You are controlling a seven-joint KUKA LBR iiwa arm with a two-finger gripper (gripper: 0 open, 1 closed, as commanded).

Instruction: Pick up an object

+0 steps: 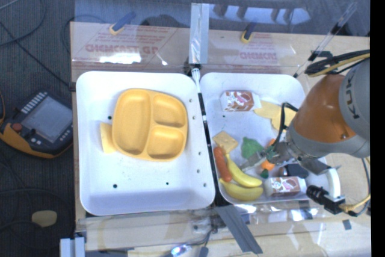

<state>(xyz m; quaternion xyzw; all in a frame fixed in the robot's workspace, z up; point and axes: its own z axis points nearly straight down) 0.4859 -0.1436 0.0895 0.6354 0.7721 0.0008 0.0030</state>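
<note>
The right bin (295, 86) holds several toy foods. There is a wrapped red meat piece (237, 100), a pale yellow cheese slice (267, 109), a cracker (225, 141) and a green leafy piece (252, 146). With them lie a small orange piece (265, 164), a banana (242, 181), a red sausage (221, 164) and a brown packet (285, 185). My gripper (274, 154) is lowered into this bin, just right of the green piece and above the orange one. The wrist hides its tip.
The left bin (90, 177) holds a yellow divided plate (148, 124) with a pale yellow slab (106, 137) tucked under its left edge. A raised rim (203, 129) separates the two bins. The arm's orange band (319, 111) hangs over the right bin's right side.
</note>
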